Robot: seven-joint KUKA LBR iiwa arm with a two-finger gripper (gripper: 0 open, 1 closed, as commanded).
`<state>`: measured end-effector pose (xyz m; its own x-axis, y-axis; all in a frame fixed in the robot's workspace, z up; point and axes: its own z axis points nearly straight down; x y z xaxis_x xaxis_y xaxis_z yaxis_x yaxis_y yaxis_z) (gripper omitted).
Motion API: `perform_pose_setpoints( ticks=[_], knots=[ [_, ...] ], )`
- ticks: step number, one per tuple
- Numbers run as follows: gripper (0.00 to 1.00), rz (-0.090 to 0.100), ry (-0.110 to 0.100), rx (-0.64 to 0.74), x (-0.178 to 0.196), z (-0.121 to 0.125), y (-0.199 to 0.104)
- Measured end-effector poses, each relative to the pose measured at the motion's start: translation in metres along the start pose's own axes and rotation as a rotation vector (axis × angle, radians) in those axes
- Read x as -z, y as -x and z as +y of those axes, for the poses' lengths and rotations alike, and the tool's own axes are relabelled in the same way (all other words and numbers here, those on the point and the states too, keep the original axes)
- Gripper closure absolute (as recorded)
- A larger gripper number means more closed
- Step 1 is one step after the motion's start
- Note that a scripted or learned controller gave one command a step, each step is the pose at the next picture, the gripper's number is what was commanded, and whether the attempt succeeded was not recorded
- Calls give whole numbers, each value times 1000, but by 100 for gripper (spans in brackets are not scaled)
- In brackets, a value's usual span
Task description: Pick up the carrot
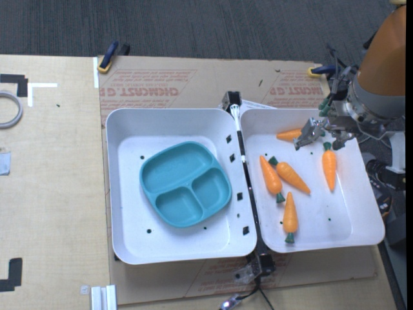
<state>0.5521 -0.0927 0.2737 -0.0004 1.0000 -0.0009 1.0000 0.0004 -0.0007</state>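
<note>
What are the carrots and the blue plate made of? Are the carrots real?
The carrots look like toys, probably plastic: smooth, evenly bright orange, each with a stubby green cap. The blue plate also looks like plastic: one solid teal colour, matte, with three moulded sections. Both white bins look like thin, slightly glossy plastic.

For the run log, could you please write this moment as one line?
gripper over right bin | carrots: five, all in bin | nothing held | tray in left bin

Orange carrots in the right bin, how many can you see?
5. One orange carrot lies near the back by the gripper; two sit side by side mid-bin; one nearer the front; one toward the right. The arm may hide more.
</note>
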Motion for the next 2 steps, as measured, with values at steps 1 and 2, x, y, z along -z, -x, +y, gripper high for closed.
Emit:
perform_pose_setpoints(
  ticks=[1, 2],
  knots=[
    [0, 1, 0, -2, -171, 0, 21],
    [100, 1, 1, -5, -161, 1, 21]
  ],
)
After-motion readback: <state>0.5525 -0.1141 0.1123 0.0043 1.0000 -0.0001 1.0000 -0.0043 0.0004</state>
